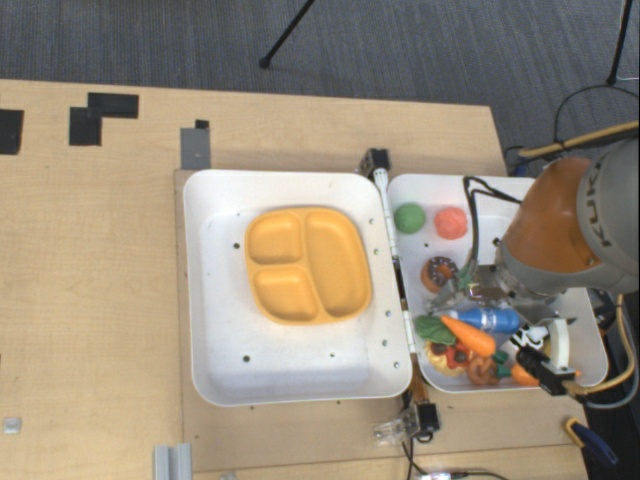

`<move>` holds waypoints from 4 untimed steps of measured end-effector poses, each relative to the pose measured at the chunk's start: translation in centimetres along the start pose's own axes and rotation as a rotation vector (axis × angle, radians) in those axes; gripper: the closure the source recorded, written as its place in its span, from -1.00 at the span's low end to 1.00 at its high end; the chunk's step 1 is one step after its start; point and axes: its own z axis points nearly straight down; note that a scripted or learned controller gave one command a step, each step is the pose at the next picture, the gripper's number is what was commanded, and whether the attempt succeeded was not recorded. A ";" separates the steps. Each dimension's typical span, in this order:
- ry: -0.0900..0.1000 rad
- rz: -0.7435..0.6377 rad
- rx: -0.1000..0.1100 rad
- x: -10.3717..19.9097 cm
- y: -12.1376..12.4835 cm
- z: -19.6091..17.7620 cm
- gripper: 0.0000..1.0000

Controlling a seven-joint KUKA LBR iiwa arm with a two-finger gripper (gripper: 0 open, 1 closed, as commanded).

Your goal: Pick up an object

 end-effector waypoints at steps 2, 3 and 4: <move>-0.001 -0.001 -0.006 0.0 0.2 -1.1 -1.00; -0.003 -0.554 -0.008 -0.1 2.6 -0.1 -1.00; -0.001 -0.326 -0.006 0.7 2.2 -0.1 -1.00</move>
